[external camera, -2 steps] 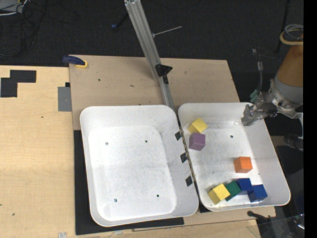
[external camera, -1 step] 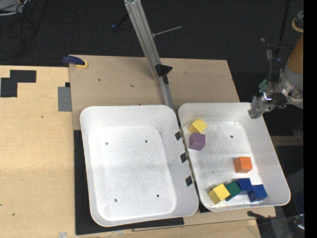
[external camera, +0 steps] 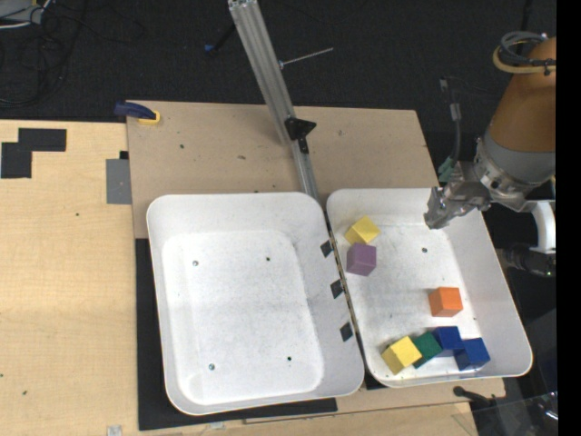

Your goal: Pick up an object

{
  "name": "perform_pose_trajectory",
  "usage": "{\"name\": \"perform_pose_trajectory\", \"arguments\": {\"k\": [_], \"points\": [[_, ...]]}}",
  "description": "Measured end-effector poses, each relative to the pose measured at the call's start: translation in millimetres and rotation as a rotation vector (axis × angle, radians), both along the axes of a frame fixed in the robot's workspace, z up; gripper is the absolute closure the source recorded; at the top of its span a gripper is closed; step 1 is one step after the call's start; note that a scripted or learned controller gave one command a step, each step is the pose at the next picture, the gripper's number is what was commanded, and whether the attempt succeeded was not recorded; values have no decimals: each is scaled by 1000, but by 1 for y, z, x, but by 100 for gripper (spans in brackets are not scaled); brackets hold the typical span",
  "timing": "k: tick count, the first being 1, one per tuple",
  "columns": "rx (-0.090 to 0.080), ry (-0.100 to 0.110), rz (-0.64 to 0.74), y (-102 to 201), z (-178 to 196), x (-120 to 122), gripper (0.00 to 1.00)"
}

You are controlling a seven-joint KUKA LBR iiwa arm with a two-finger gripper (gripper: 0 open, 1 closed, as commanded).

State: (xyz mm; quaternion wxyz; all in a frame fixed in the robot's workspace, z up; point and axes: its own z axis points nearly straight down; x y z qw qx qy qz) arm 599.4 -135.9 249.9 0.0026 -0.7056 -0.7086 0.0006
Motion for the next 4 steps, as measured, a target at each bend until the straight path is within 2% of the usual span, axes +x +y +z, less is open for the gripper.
{"name": "perform_pose_trajectory", "arguments": {"k": [2,3,4], "points": [[0,0,0,102,-25,-1,100],[0,1,1,160,-19,-12,100],[-1,-2,1,207,-13,-9,100]]}}
